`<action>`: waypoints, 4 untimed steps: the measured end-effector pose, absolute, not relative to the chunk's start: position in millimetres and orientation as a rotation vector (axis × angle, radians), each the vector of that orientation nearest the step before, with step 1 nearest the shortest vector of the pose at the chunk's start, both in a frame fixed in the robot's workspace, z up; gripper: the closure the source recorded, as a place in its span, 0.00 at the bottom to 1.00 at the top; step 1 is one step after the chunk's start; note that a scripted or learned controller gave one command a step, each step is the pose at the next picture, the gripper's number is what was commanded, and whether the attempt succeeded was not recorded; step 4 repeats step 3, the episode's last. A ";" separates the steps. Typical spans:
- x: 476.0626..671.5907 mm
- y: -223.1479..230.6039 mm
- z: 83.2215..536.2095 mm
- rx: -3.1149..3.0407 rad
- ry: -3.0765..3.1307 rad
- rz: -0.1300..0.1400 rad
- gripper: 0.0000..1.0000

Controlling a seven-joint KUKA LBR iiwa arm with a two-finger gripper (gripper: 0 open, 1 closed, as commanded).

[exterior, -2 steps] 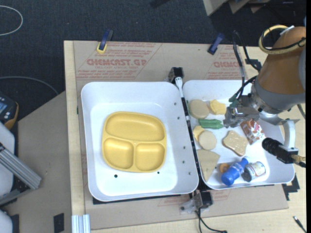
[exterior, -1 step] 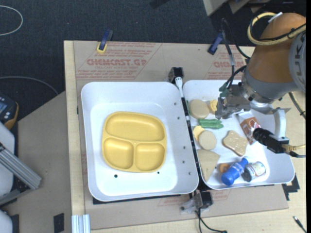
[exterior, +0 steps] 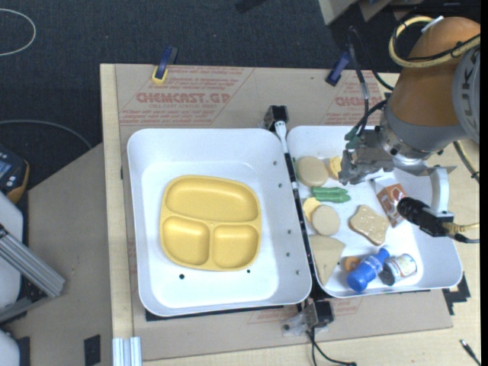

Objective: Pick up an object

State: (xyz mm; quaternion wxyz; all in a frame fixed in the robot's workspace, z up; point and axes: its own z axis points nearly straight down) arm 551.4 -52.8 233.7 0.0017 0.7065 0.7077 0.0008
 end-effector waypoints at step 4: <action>551.8 -48.5 216.8 2.220 2.221 0.000 1.00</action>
